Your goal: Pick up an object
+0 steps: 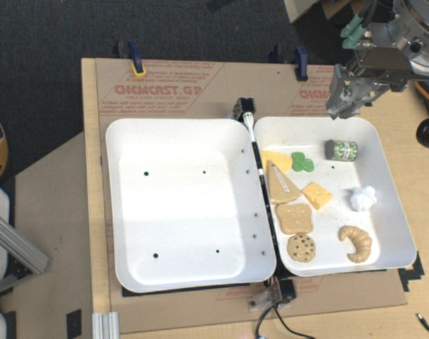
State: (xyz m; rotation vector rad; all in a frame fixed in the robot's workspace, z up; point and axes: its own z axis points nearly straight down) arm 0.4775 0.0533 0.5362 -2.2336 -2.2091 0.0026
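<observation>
The right bin (387, 189) holds several toy foods: a small green-labelled can (341, 150) on its side, a green broccoli piece (302, 163), a yellow cheese wedge (316, 195), a tan pizza-like slice (280, 183), a toast slice (295, 217), a chocolate-chip cookie (300, 248), a croissant (357, 242) and a white crumpled lump (363, 198). My gripper (345, 104) hangs above the right bin's far rim, up and slightly right of the can, with nothing seen between its fingers.
The left bin (122, 189) sits beside the right one on a cardboard-covered bench. Blue clamps (136, 58) (300, 62) hold the board's far edge. A black bracket (244, 108) sits between the bins at the back.
</observation>
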